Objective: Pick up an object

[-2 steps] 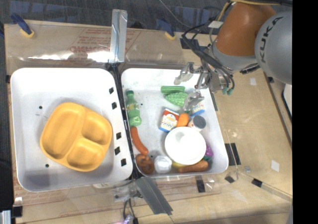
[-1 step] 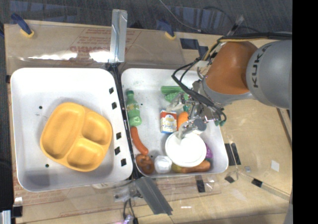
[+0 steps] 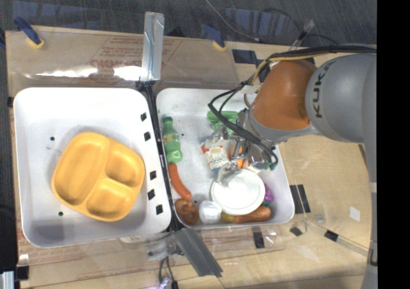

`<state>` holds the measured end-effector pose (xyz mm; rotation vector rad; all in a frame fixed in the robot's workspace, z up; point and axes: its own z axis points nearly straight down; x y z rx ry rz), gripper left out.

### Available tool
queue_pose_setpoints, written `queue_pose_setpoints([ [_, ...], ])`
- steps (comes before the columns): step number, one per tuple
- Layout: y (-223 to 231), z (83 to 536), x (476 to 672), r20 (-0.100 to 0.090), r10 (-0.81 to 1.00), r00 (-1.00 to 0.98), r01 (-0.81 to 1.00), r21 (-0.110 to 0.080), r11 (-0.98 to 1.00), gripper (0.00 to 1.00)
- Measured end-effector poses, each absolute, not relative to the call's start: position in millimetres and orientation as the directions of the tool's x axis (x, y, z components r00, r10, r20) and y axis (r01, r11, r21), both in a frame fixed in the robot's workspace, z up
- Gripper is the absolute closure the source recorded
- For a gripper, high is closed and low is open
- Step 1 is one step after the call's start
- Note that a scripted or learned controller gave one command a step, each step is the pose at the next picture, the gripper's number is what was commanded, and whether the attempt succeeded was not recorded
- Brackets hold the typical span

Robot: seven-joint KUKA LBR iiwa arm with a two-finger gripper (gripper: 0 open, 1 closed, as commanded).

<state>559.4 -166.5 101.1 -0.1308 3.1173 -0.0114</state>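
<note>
Arm point(image 3: 333, 95) sits closest to the lens: grey link coming in from the right, orange band point(image 3: 285, 95) above the wrist, wrist angled down into the right bin point(image 3: 192, 99). Gripper point(image 3: 240, 150) is low over the clutter in the middle of that bin. Can't tell if the jaws are spread or closed, wrist and cables block them.

Progress, as I read it: nothing lifted yet. No object is visibly held, so the pick is not done; grasp and raise are both left.

Candidates relative to the jaws:
- small printed packet point(image 3: 216, 155) just beside them on the left, looks like the likely target
- white round lid point(image 3: 238, 193) just below
- green bottle point(image 3: 171, 140) well off to the left, by the bin wall
- sausage point(image 3: 179, 182) below-left
- white cup point(image 3: 209, 211) and a brown piece point(image 3: 187, 211) at the bottom edge

Left bin point(image 3: 29, 121) holds a yellow divided tray point(image 3: 98, 175), well apart from the gripper.
</note>
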Motion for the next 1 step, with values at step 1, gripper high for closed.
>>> queue_pose_setpoints([
  [1, -202.1, 102.6, 558.9, -0.025, -0.227, -0.974, -0.227, -0.004, 0.974, 0.00],
])
